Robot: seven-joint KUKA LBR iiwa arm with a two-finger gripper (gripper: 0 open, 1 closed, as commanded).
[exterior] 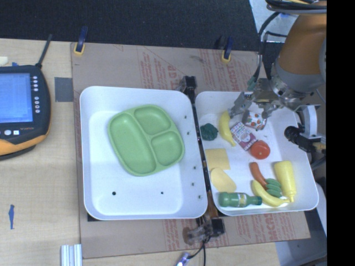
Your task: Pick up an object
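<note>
We see the end effector (pixel 253 105) spread wide just above the red-and-white packet (pixel 246 133) in the right bin (pixel 310 204); we should descend straight, centring on it, avoiding the banana (pixel 225 128).

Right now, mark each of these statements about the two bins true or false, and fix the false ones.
1. The green divided plate lies in the left bin. True.
2. The tomato sits in the same bin as the green plate. False: it lies in the right bin, near the small printed packet.
3. The gripper is above the right bin's far end. True.
4. The green bottle stands upright. False: it lies on its side by the near rim.
5. The carrot lies between the tomato and the near banana. True.
</note>
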